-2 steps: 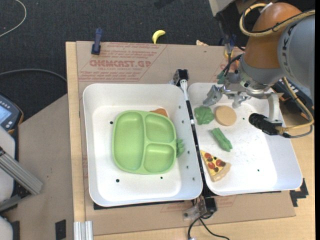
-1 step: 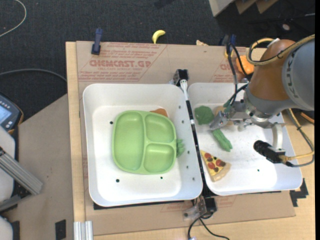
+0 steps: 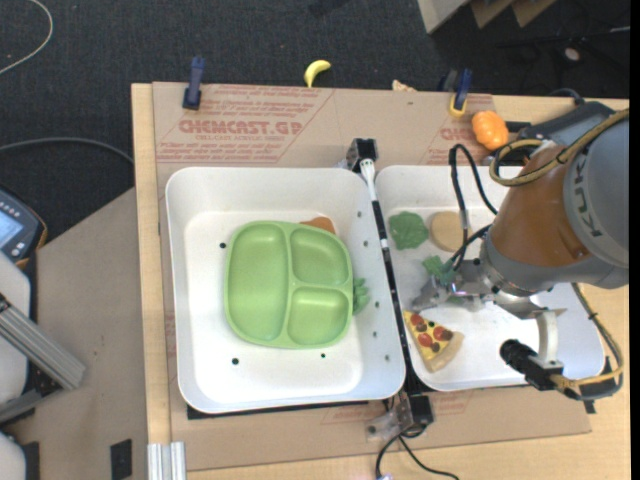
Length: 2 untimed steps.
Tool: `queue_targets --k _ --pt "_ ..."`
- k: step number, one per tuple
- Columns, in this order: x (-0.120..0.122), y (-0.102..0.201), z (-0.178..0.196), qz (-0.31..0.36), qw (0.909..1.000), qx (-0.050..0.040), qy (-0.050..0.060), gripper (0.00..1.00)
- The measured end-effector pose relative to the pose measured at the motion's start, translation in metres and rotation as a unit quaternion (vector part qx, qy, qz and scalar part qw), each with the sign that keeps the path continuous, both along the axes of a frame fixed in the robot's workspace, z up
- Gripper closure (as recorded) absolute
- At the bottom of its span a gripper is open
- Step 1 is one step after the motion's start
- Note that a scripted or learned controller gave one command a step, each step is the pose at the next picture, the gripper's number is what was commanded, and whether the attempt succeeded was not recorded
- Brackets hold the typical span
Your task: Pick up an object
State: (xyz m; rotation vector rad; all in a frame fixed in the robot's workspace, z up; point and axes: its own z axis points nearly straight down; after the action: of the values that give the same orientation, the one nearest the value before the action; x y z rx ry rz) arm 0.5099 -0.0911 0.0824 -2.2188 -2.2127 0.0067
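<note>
Hand (image 3: 440,290) low in right bin (image 3: 590,368), just above pizza slice (image 3: 434,338); finger state cannot be told. Green divided plate (image 3: 289,284) in left bin (image 3: 200,268).

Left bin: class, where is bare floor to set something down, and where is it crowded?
In the left bin, bare floor runs left of and below the green tray. The right bin is crowded: pizza slice, lettuce, cookie, arm.

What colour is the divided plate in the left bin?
Light green, plain. The plate shows clearly in the camera view.
</note>
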Motion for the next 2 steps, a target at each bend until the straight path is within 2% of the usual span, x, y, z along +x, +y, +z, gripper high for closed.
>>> queue_targets --k 1,2 --pt "0.004 0.000 0.012 0.000 1.0000 -0.0014 -0.005 1.00" --pt "-0.004 0.048 0.159 0.005 0.9999 -0.0009 -0.012 1.00"
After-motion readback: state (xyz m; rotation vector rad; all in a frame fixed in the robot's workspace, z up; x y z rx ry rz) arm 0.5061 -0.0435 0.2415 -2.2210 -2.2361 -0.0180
